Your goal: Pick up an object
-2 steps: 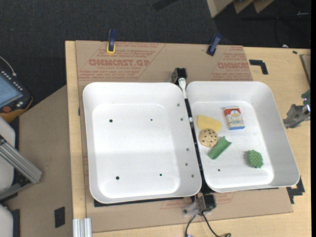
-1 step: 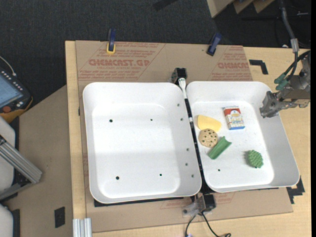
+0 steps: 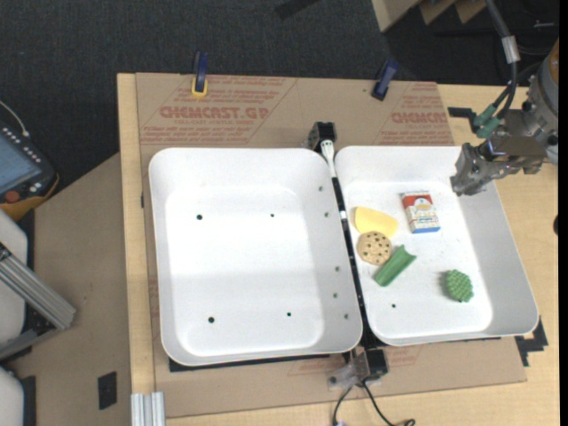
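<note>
- White plastic bins, two of them side by side on the table, and all the loose stuff sits in the right bin (image 3: pixel 510 264); the left bin (image 3: pixel 177 327) shows just bare floor with a few dark dots.
- We count five candidates in the right bin: a small red and white box (image 3: pixel 420 212) near its middle, a yellow wedge (image 3: pixel 374 219) at about 9 o'clock from the box, a round cookie (image 3: pixel 374 248) just below the wedge, a green stick (image 3: pixel 394 266) touching or nearly touching the cookie at its 4 o'clock, and a bumpy green piece (image 3: pixel 458 285) off toward 5 o'clock, well apart from the rest.
- The end effector (image 3: pixel 468 181) hangs over the bin's far right part, at roughly 2 o'clock from the box, and near it.
- We can't tell if it's apart or together from this angle; it just reads as a dark lump at the end of the arm. Nothing shows between its tips.
- Progress, as we read it: the pick isn't done. Every item lies flat on the bin floor, none lifted.
- Left to do, in our opinion: settle on a target (the box looks closest), come down over it, close, and lift it clear.
</note>
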Available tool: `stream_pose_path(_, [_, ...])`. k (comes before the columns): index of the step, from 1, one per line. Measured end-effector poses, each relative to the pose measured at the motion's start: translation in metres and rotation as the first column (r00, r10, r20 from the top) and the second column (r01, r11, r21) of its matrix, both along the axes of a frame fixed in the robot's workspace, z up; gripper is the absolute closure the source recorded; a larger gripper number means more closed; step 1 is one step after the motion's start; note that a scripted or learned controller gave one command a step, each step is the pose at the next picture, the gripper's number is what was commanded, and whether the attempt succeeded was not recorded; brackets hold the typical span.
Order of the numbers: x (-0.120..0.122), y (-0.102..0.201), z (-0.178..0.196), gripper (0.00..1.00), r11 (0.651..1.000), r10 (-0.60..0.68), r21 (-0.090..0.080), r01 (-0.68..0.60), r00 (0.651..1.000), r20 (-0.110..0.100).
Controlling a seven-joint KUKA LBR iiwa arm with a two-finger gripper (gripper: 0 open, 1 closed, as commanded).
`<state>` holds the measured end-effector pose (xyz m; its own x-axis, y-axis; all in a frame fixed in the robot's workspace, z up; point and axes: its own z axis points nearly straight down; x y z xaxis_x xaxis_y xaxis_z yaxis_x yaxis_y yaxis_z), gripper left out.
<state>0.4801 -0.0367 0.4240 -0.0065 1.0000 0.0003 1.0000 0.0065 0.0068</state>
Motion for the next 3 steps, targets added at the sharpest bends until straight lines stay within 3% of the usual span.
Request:
stream_pose_path(1, [-0.001, 0.021, -0.064, 1.00, 1.000, -0.004, 0.000, 0.004, 1.000, -0.014])
stream_pose_path(2, [0.039, 0.068, -0.077, 1.00, 1.000, -0.001, 0.000, 0.001, 1.000, -0.005])
stream_pose_path(3, [0.022, 0.125, -0.040, 1.00, 1.000, 0.001, 0.002, -0.001, 1.000, -0.002])
